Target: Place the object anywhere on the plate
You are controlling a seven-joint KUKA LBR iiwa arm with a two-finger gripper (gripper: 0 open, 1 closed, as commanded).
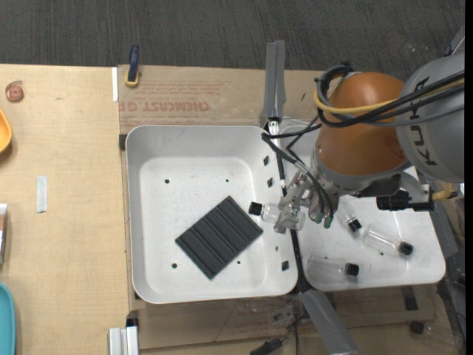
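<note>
Camera view, gripper (290,217): you see a small clear vial (267,211) held between its fingers.
Plate (219,237): dark, ribbed, just left of the jaws.

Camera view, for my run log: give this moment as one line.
gripper: over the divider between bins, clear vial at its tip | dark ribbed plate: left bin, bare | loose vials: right bin

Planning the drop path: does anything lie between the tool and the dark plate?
Nothing visible does. A black-capped vial lies at the tool, near the right corner of the plate; just bare floor of the left bin separates them.
</note>
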